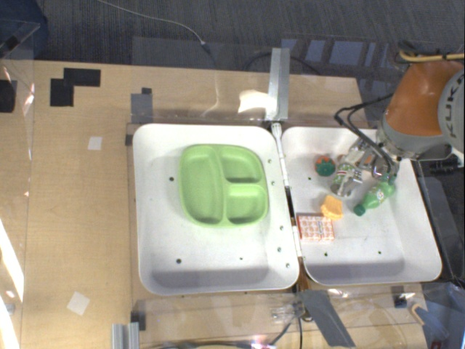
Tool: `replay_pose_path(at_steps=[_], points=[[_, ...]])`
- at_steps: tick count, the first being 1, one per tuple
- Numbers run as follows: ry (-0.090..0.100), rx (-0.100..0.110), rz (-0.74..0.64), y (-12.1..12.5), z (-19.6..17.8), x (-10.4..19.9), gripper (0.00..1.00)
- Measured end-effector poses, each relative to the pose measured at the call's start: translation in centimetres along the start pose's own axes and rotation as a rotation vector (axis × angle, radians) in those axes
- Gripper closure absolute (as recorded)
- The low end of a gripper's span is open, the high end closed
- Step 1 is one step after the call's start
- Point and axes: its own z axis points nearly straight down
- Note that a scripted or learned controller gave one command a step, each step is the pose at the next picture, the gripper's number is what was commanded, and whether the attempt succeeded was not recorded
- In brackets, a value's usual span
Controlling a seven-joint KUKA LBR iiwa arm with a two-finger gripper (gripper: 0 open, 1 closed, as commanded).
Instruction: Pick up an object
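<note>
My gripper [354,178] hangs low over the right bin [407,257], in its upper middle part. Just left of it lies a small red and green round object [325,166]. A green bottle [373,197] lies on its side right beside the gripper, at its lower right. Below the gripper sits a small yellow object [333,208]. A flat pink patterned box [316,228] rests by the bin's left wall. Nothing is visibly lifted off the bin floor.
The left bin [156,260] holds a green divided plate [221,185] near its middle. A metal post [279,82] stands at the back where the two bins meet. The arm's orange band [421,100] is at the right bin's back right.
</note>
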Motion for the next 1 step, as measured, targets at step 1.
replay_pose_path(at_steps=[1], points=[[0.024, 0.008, 0.512, 7.12, -6.93, 2.72, 1.00]])
